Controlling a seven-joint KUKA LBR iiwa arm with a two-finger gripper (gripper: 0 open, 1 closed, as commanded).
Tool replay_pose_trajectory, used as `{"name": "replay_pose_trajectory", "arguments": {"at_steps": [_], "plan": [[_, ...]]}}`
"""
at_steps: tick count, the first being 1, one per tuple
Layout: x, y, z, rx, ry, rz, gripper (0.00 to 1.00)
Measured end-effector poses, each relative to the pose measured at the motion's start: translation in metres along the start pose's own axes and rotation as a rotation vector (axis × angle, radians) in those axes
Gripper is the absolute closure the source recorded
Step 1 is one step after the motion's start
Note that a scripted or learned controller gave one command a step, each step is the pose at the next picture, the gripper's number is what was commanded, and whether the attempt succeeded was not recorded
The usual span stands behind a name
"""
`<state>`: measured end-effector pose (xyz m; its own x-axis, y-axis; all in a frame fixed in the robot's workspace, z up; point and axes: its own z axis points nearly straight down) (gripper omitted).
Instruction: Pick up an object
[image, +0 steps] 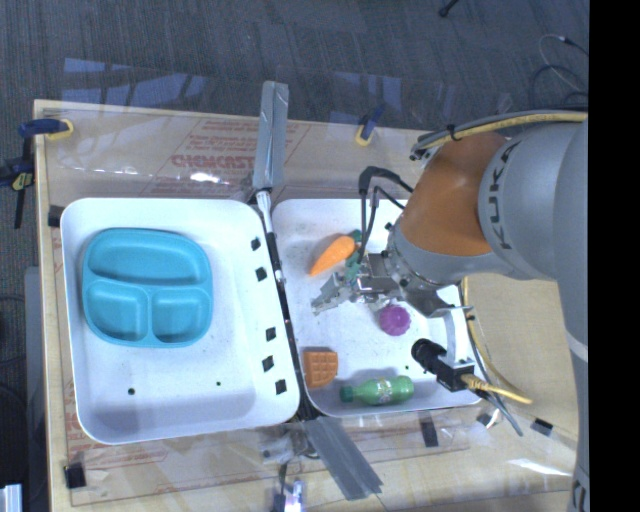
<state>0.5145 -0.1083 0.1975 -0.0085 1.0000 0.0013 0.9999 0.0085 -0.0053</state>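
Observation:
In the right bin (300, 225) lie an orange carrot (331, 254), a purple ball (395, 319), a brown waffle-like square (320, 366) and a green bottle (377, 390) on its side. My gripper (338, 289) hangs over the middle of this bin, just below the carrot and left of the purple ball. Its fingers (326, 298) point left and stand open with nothing between them. The grey arm with its orange band reaches in from the right and hides part of the bin's right side.
The left bin (150, 400) holds a blue divided tray (147, 286). A ridge with black clips (272, 320) separates the two bins. A black fitting with cables (440, 364) sits at the right bin's lower right edge.

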Motion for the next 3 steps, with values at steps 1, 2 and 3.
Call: {"name": "replay_pose_trajectory", "arguments": {"at_steps": [1, 2, 3], "plan": [[-0.05, 0.112, 0.106, -0.003, -0.002, -0.16, 0.0], [-0.101, 0.068, 0.078, -0.002, -0.001, -0.178, 0.0], [-0.097, 0.051, 0.105, -0.003, -0.001, -0.206, 0.0]]}}
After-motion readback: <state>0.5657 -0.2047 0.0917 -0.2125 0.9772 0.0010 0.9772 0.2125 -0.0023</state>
